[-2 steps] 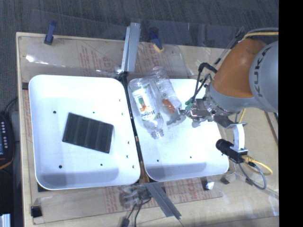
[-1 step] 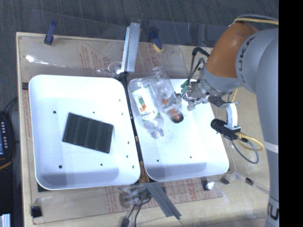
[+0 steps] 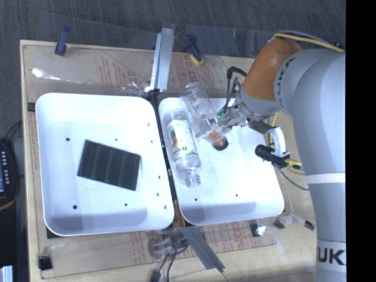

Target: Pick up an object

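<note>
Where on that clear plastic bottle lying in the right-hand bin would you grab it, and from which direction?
Probably across the middle of the bottle, at its labelled part, coming straight down from above. It lies on its side, lengthwise along the left wall of the right bin, so the fingers should close across its narrow width. The wall sits close on one side, leaving little room for a finger there.

The arm is smooth grey with an orange band, thin black cables and white "UK" lettering.
</note>
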You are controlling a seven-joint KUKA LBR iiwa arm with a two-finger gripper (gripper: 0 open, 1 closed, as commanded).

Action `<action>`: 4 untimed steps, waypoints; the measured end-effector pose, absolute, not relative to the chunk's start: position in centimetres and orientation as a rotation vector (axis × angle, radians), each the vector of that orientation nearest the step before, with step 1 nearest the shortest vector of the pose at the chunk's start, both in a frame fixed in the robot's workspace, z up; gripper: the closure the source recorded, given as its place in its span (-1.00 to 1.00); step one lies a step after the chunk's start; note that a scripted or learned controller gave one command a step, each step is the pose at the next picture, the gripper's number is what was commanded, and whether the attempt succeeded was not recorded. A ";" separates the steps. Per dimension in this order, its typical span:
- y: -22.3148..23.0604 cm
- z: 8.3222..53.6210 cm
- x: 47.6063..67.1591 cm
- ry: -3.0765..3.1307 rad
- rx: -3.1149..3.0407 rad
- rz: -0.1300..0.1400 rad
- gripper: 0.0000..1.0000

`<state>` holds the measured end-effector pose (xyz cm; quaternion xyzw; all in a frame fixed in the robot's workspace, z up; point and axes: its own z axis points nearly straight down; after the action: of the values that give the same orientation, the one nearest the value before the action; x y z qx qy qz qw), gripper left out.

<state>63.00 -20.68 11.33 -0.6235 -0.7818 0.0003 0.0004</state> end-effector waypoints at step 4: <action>-22.1 11.0 65.7 -2.521 -1.868 0.026 -1.00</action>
<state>65.67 -22.15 11.03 -0.5954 -0.8034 0.0084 0.0017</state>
